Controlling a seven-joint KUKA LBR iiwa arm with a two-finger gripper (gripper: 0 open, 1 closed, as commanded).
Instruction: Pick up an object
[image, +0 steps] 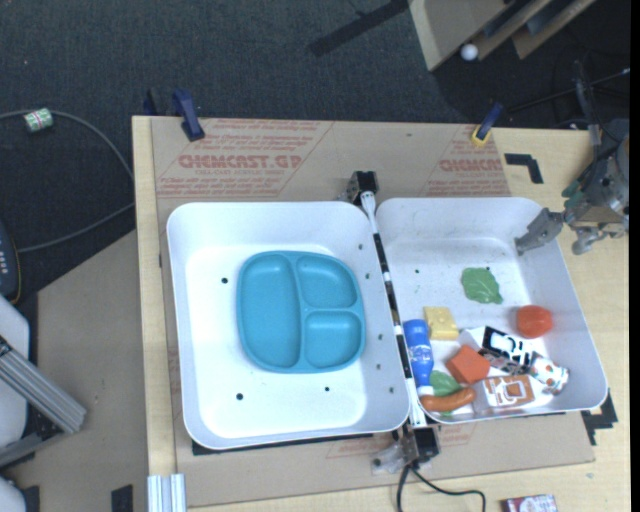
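Tool (548, 232), fingers' state unclear, hangs at the right bin's (590, 330) far edge, apart from the green piece (481, 285).

Arm enters at the frame's right edge, upper half, mostly cut off by the border. Gripper (560, 228) sits at the far right, angled down-left. One finger (532, 232) sticks out grey and slanted; the rest is a cluttered grey-teal wrist assembly. Nothing visible between the fingers. Finger spacing not readable from this angle.

Glossy plastic bins (200, 300), matt cardboard bench (300, 155)
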